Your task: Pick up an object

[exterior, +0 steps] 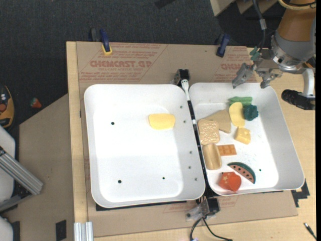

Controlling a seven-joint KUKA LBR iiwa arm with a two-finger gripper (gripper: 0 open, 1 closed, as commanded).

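A: You've got two shallow white plastic bins: the left bin (100, 149) holds one pale yellow rounded slab (161, 121), near its back right.

B: And your right bin (281, 144) is crowded. I count nine toy foods: a green bar (240, 100), a teal broccoli floret (250, 112), a yellow oblong (236, 114), a tan wedge (220, 119), a cheese chunk (243, 135), a waffled cracker (208, 131), an orange wafer (226, 150), a tan loaf (211, 156), a watermelon slice (243, 170) and a red tomato (230, 181). Make that ten.

A: Your two-finger gripper (253, 79) hangs above that bin's back edge, fingers spread apart, nothing between them.
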